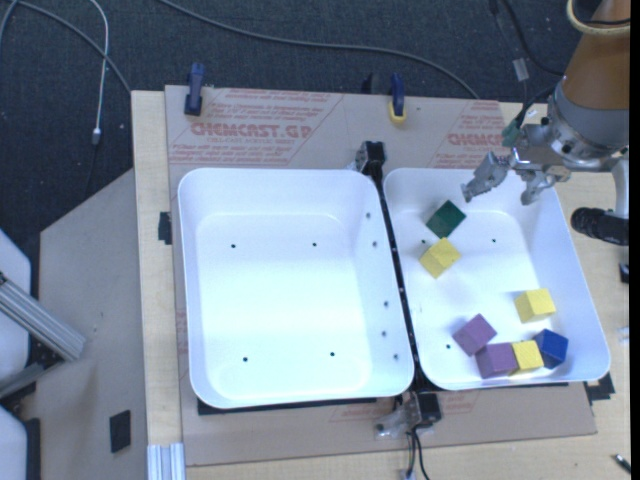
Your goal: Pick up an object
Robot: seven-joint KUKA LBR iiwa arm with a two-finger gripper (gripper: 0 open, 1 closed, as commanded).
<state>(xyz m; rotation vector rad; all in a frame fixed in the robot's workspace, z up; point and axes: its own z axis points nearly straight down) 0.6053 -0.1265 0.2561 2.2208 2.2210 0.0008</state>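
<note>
Gripper (508, 182) spread wide, holding nothing, above the green block (445, 217) (a cube, corner pointing up-view)

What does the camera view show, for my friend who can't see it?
A robot gripper hangs open above the right bin, which holds green, yellow, purple and blue blocks. The left bin sits beside it.

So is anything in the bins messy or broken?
Nothing looks broken or spilled. The blocks lie tilted at different angles in the right bin: a green block, yellow ones, purple ones and a blue block, some bunched in its near corner.
</note>
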